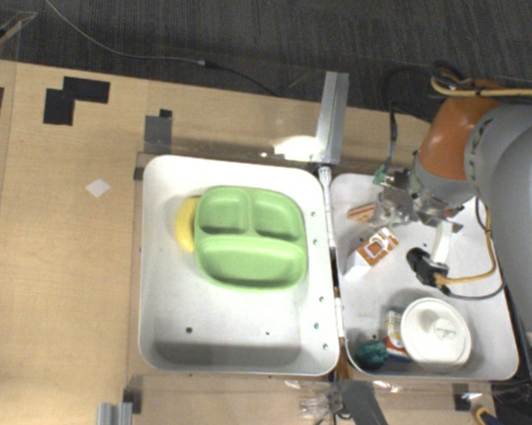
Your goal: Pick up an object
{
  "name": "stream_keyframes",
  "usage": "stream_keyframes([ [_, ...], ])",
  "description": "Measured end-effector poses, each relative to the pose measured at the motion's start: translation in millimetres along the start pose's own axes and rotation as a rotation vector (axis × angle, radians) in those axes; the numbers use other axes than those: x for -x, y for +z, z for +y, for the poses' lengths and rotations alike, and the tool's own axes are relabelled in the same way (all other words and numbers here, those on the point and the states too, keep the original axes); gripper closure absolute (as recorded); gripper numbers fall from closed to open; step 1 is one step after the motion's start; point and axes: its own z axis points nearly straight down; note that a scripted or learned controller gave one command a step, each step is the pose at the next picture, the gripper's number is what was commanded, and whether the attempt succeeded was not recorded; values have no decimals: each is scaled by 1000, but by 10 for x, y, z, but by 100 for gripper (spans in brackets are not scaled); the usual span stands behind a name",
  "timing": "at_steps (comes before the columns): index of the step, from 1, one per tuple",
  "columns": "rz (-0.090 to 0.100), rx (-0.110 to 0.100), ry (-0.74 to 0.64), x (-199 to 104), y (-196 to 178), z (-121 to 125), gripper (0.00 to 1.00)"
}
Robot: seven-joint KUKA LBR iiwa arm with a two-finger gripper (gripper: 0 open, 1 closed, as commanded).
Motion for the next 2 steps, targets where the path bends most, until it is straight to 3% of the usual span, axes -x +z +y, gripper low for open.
stream_keyframes([
  [1,1,-5,-180,-223,-873,27,100],
  [2,1,-6,-180,-222,-869,25,0],
])
